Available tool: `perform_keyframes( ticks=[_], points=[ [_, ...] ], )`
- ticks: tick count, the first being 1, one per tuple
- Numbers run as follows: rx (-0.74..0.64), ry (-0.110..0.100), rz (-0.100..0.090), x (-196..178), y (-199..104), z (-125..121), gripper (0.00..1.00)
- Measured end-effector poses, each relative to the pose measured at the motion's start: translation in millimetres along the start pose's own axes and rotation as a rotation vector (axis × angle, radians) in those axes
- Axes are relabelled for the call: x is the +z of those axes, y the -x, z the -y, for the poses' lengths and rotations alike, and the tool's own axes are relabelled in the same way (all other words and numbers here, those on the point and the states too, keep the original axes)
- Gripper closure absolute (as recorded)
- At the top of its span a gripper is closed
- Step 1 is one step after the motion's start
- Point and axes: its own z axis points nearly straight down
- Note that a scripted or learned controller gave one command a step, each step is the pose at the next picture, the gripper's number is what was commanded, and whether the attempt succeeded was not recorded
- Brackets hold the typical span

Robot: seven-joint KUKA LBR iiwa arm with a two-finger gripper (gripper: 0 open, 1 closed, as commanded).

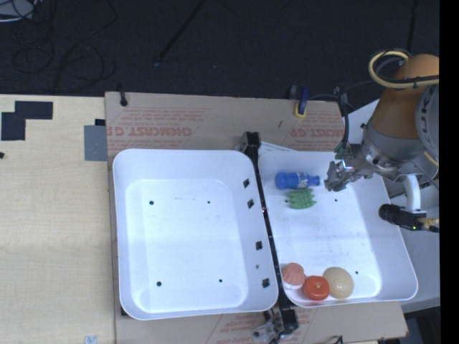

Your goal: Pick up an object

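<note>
Reaching in from the right edge of the frame, the arm [401, 113] is hanging over the upper right part of the right bin [391, 264], its orange band sitting at the upper right of the frame. The gripper [337, 178] is pointing toward frame left, hovering just right of the bottle; whether the claw is open or closed is too small and dark to tell, and nothing is showing inside it.

5 objects are lying in the right bin. A blue bottle [295, 180] is lying on its side near the bin's upper left, with a green piece [302, 199] just below it, nearly touching. Along the bin's lower edge, 3 round things are sitting in a row, touching or almost so: a pink shell-like one [292, 273] at the left, a red one [315, 287] in the middle, and a tan one [338, 282] at the right.

The left bin [129, 192] is sitting beside it, filling the centre-left of the frame, on a cardboard sheet [186, 120].
</note>
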Motion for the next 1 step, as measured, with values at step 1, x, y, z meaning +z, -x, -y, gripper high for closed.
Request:
perform_keyframes(
  ticks=[1],
  points=[
    [-0.001, 0.002, -0.001, -25.8, -44.8, -37.6, 1.00]
  ],
)
